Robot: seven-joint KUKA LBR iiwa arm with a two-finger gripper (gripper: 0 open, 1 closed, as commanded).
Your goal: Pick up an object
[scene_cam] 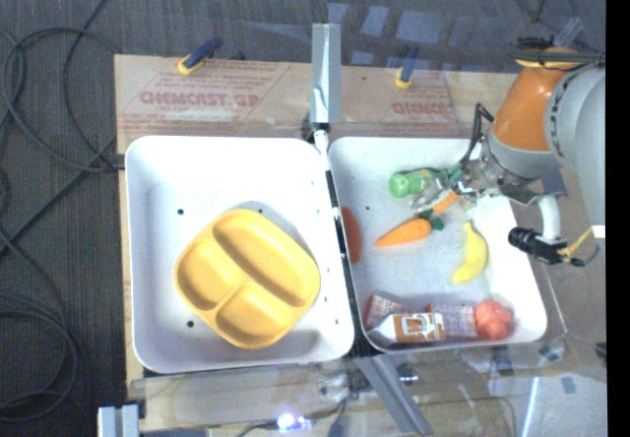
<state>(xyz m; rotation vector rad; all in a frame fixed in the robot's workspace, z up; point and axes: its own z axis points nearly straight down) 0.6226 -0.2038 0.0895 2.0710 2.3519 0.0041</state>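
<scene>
Pincer (461, 181) sits low in the right bin (532, 322), near its upper right corner, at the end of the grey arm (581, 130) with its orange band (527, 110); whether it is open or closed I cannot tell from here, as the metal parts blur together. It is right at the leafy end of the carrot (404, 233) and just beside the green bottle (413, 182), which lies on its side to the left of it. That carrot lies slantwise in the middle of the bin. A banana (472, 256) lies near it to the right. Along the bottom wall lie a flat orange packet (413, 325) and a red tomato (495, 319), close together. A thin reddish thing (351, 233) leans by the left wall. Over in the left bin (148, 228), a yellow divided tray (248, 278) rests alone. Both bins stand on a board-covered surface (207, 95) with clamps at its far edge.
</scene>
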